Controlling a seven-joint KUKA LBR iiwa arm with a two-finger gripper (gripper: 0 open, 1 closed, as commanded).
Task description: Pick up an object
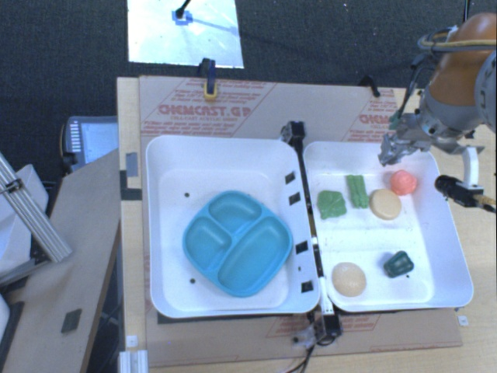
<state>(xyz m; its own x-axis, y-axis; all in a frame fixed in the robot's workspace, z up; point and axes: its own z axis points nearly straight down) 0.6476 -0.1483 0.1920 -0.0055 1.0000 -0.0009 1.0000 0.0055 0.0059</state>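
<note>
White twin bins on a cardboard-covered bench, dark carpet behind; hand state unclear.

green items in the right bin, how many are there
3. A light green leafy piece sits at the upper left, a light green ridged stick lies just right of it, and a dark green pepper-like piece sits lower right. None looks hidden.
</note>
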